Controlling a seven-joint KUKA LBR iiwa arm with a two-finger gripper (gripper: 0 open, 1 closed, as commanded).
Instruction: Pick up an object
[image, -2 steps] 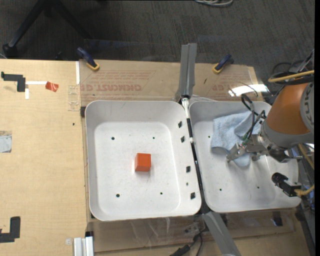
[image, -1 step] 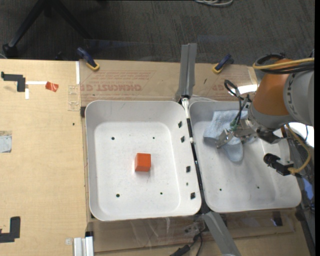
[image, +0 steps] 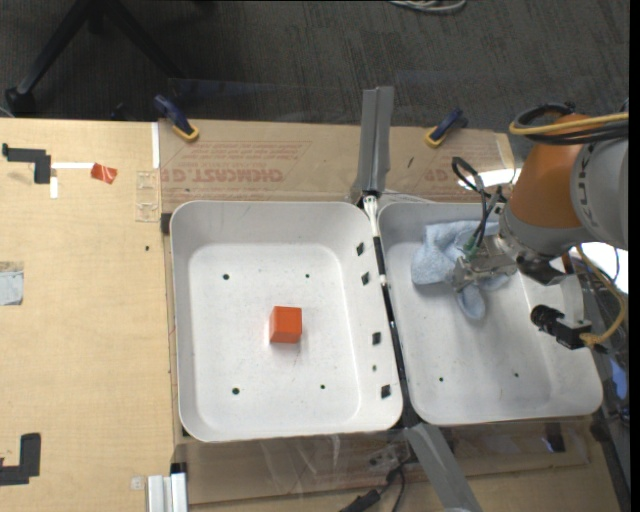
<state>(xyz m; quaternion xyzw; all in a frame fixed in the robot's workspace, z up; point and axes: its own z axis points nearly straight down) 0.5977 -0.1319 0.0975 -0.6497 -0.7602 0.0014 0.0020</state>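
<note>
Step in hand, as I judge it: the grasp attempt. My gripper (image: 478, 268) is down in the right bin (image: 520, 395), at or just above the light blue cloth (image: 440, 255).

Near edge of the bench, 6 o'clock: front rims of both bins; the right bin's floor is bare white on that side.

Left bin (image: 200, 400), a little below its centre: one orange block (image: 286, 325), sitting square on the floor, well apart from me at roughly my 8 o'clock, across the divider between the bins.

Right bin, upper half: the cloth lies crumpled against the far-left part of the floor. Its bulk sits at my 10 o'clock, and a tail of it runs under my wrist toward 6 o'clock. My tip is over the cloth's right-hand edge, touching or nearly so.

Whether I am clenched or released: cannot tell; the wrist and cables hide that part. I see no cloth lifted off the floor.

Next move calls for a confirmed closure on a fold, then a straight slow lift; the cloth is limp and may slip or drag.

Far side, 12 o'clock: cardboard backing (image: 270, 165) behind both bins.
</note>
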